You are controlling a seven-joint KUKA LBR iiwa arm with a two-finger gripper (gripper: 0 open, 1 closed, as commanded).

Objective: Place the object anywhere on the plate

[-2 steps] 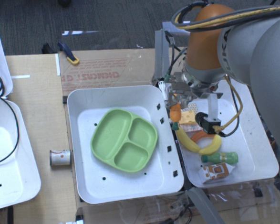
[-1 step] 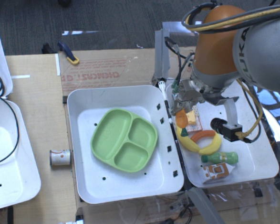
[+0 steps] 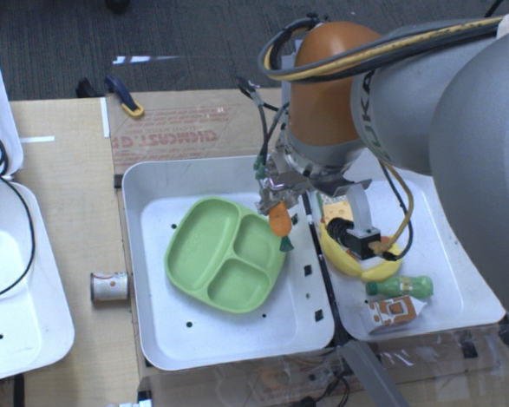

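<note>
Over the right rim of the green divided plate (image 3: pixel 227 254), the gripper (image 3: pixel 276 201) hung with a small toy carrot (image 3: pixel 280 222) pinched between its fingers, the carrot pointing downward just below the fingertips. The plate lay in the left white bin (image 3: pixel 159 331), and the carrot's lower end sat right above the plate's right edge, close to the wall that parts this bin from the right white bin (image 3: pixel 457 301).

To do the step well, the arm probably needed to carry the carrot a little further left, toward the middle of the plate, before letting go; released at the rim, the carrot could roll off into the bin. Lowering it close to a compartment floor before opening would also limit bouncing.

The carrot looked small and orange, tapering, with a dark green tip at its lower end. It seemed a light, hard plastic piece, likely to roll once free.

To the right of the plate, a banana (image 3: pixel 356 265) lay in the other bin.
</note>
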